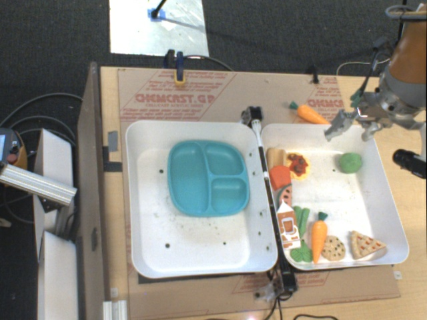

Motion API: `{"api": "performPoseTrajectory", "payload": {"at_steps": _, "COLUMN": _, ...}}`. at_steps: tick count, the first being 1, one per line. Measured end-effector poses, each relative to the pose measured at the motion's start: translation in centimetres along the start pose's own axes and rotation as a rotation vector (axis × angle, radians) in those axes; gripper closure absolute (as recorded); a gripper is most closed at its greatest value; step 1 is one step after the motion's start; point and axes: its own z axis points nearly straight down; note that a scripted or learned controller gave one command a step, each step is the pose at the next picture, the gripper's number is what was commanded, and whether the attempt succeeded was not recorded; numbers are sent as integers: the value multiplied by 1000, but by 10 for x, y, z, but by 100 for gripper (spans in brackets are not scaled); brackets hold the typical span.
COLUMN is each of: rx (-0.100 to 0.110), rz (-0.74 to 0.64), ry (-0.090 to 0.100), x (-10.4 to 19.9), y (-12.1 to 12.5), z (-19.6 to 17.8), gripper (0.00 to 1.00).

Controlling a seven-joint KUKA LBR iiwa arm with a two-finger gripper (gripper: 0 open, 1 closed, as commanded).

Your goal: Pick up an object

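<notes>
Far left: grey box w/ metal rail [37, 182], black cables [40, 105] on dark floor. Top centre-left: white sheet [160, 19] on carpet, small blue bit on it. Brown bench board [200, 92] w/ red lettering, blue-yellow clamp [178, 65] at its back edge.

Left bin [153, 245]: white, shallow, speckled w/ dirt. Teal divided plate [207, 179] lying flat near bin centre, three compartments, nothing in them. Black bar [263, 159] running btwn the two bins, front to back.

Right bin [373, 192]: toy food mostly along left wall & front. Back-left corner: tan bread roll [275, 157], pizza-like piece [297, 165] just beside it, orange-red block [280, 177] touching below. Next down: watermelon slice [285, 196], milk carton [288, 224], green veg [301, 235]. Front: carrot [318, 235] w/ green top pointing back, cookie [333, 248] just beside, pizza wedge [365, 245] near front-right corner. Green ball [349, 162] alone in back half, well apart from the rest.

Second carrot [310, 115] outside bin, on board behind back rim.

Gripper [351, 127] over back rim of right bin, above & just behind green ball, not touching it. Fingers [335, 128] spread apart, nothing btwn them. Arm entering from upper right, orange band [408, 52] above grey wrist.
</notes>
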Motion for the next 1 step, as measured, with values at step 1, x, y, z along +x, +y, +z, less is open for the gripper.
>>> {"api": "performPoseTrajectory", "payload": {"at_steps": 1, "rx": 5, "rz": 8, "ry": -2, "x": -71, "y": -4, "z": 66, "gripper": 0}}
